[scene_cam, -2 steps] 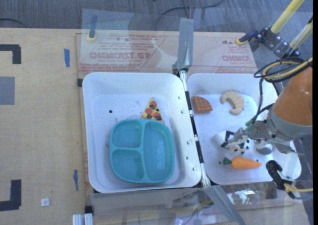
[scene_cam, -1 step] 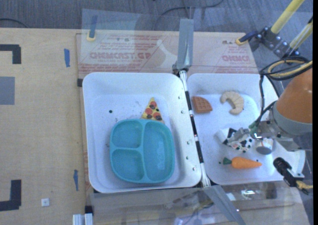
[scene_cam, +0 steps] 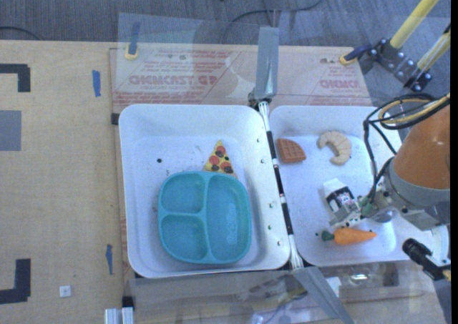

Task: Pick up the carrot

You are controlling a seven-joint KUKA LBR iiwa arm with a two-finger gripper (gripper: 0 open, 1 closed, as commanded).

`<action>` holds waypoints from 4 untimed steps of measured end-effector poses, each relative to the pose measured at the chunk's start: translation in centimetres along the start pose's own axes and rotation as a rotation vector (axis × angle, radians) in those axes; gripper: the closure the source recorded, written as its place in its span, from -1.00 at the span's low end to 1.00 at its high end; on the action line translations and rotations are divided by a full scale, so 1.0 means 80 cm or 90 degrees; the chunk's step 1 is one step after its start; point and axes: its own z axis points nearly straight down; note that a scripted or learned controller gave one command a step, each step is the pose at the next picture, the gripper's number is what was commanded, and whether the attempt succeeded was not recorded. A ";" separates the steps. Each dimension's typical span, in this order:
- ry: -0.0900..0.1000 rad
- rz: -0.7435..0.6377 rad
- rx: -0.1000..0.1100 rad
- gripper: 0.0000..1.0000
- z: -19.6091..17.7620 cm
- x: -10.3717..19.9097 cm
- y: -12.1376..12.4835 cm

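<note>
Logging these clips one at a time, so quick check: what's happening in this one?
A grey arm with an orange band reaches in from the right, its pincer low over the right bin, just above the carrot. The carrot lies on the bin floor near the front edge, not lifted. A waffle and a croissant sit further back in that bin. The left bin holds a teal divided plate and a pizza slice.

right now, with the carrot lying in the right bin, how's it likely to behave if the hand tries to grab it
The carrot looks like a moulded toy, so probably stiff and light. Its rounded, tapered body lies flat on the smooth right bin floor, so it may roll or skid if nudged. The taper could let it slip out of the hand unless gripped near the thick middle.
</note>
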 end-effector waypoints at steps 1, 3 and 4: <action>-0.007 -0.151 -0.004 -1.00 0.017 0.011 0.007; -0.001 -0.031 0.000 1.00 -0.100 0.087 0.028; -0.002 0.189 0.000 1.00 -0.092 -0.055 -0.011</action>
